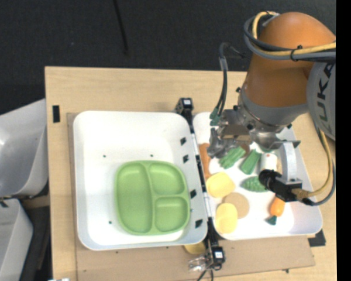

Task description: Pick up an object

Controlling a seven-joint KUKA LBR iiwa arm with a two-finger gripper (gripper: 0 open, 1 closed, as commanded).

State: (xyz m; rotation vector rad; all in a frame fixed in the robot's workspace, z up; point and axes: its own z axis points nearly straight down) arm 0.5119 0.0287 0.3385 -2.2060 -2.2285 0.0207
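The right white bin (304, 224) holds several toy foods. Two green pieces (233, 156) (250, 161) lie side by side under the arm, with a darker green leafy piece (254, 184) below them. Two yellow pieces (220, 184) (226, 217) and a tan disc (237, 204) sit toward the bin's front left. An orange carrot (275, 207) lies at the front right, and an orange stick (203, 157) rests against the left wall. My gripper (224, 140) hangs low over the bin's back left, just above the leftmost green piece. The arm's orange band and wrist hide the bin's back part.
The left white bin (93, 133) holds a green divided plate (153, 196). A divider with black clips (193, 157) separates the two bins. A small yellow thing (194, 249) lies outside the bins at the front edge. A black cable (292, 193) loops over the right bin.
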